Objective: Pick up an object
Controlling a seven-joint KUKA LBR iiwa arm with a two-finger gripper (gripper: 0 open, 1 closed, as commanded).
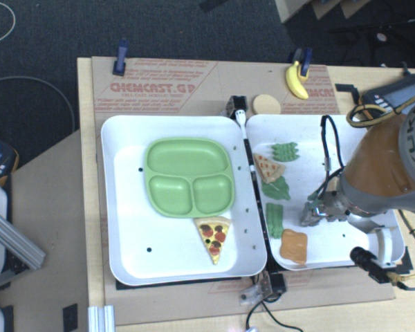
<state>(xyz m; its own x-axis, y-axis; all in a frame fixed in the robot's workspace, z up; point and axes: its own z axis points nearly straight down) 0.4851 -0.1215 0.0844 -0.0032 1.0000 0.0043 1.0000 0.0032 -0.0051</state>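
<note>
My gripper hangs low over the right bin, at the end of the grey arm with its orange band. It sits just right of a green pod-shaped toy and above an orange block. Further up the same bin lie a small pizza slice, a leafy green piece and another green piece. In the left bin a green divided plate rests, with a larger pizza slice below it.
A yellow banana and a tan disc lie on the cardboard behind the bins. Black cables loop over the right bin near the arm. Blue clamps hold the board's back edge.
</note>
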